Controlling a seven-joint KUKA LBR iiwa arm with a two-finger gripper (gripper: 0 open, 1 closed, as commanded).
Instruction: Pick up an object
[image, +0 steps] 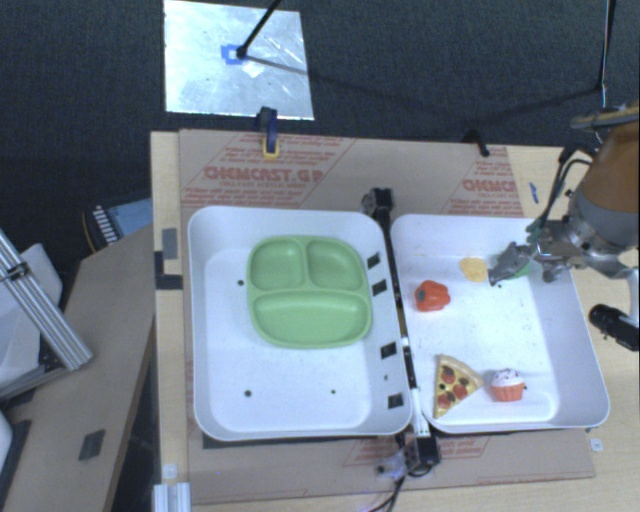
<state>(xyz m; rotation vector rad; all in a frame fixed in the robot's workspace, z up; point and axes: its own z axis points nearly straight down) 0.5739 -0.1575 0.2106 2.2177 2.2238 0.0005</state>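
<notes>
Light is even and fairly bright over the bench, seeming to fall from above, so the two white bins (300, 225) read almost flat, with only thin soft shadows along their inner walls. The green divided plate (305, 292) shows a mild sheen but no hard glare. The strongest reflection sits at the upper left of the frame, where a silvery sheet (237, 60) is mottled with bright patches. The dark floor around it swallows detail. Sharpness is modest throughout: the printed lettering on the cardboard (262, 172) is legible yet soft, and the arm (610, 190) at the right edge looks slightly smeared.
</notes>
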